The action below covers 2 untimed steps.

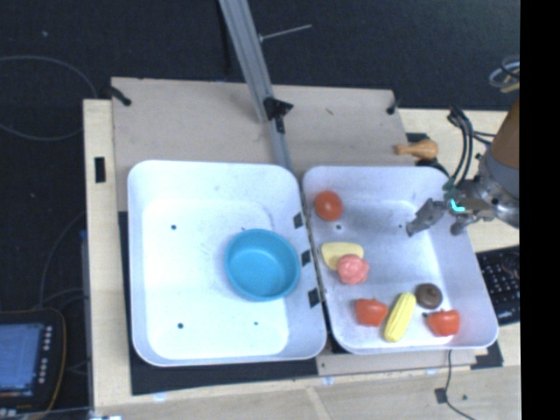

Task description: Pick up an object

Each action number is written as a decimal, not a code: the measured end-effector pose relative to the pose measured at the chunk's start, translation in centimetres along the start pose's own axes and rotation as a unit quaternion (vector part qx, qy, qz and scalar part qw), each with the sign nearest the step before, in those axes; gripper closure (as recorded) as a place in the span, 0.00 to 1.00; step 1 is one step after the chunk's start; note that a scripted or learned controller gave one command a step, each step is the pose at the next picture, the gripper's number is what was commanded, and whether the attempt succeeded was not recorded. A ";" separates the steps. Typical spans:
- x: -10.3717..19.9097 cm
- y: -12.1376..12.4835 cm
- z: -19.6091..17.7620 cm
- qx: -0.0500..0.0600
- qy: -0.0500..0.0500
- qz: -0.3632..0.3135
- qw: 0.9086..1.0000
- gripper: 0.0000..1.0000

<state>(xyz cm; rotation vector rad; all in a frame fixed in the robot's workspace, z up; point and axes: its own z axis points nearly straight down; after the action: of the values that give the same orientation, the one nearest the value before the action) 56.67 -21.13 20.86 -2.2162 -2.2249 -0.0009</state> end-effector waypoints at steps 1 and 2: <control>0.0 0.1 -0.2 -0.002 0.000 0.000 1.000 0.00; -0.4 0.9 4.5 0.001 -0.002 0.001 1.000 0.00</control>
<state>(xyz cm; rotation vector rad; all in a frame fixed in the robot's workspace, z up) 57.53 -21.57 16.34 -2.2199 -2.2235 0.0064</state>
